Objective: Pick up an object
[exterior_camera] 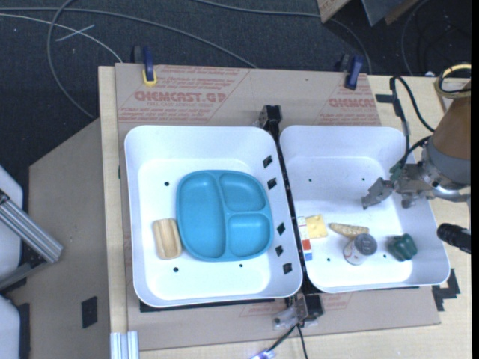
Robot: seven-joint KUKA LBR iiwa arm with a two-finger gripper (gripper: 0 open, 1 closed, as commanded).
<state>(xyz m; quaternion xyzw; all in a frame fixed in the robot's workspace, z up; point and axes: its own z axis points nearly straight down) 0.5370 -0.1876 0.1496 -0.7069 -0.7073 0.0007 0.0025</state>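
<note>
The bare board (224, 88) under the bins carries red print, "CHEMCAST GP", readable at its far left and repeated, partly cut off, at the far right; 2 blue and yellow clamps (149, 64) grip its far edge; no other writing can be made out

The left white bin (142, 200) holds a light blue plastic plate with 3 compartments (223, 214), lying flat in the middle; a tan wooden block with rounded ends (167, 238) lies just beside the plate's left rim; a row of small black clips (278, 215) runs along the seam between the 2 bins

The right white bin (337, 155) holds the loose objects along its near side: a small yellow block (316, 226) next to a red and blue tag near the seam; a pale yellow banana-shaped piece (349, 229) just right of it; a small grey and silver round object (361, 247) touching or almost touching the banana piece's near side; a dark green chunky object (403, 247) well to the right, near the bin's right wall

The grey arm reaches in from the right with its tan upper section at the edge; the two-finger gripper (378, 194) hangs over the right bin's middle, pointing left, apart from every object and farther back than the near row; whether its fingers are spread or closed I cannot tell; nothing is seen between them; black cables trail over the bench's right end
</note>
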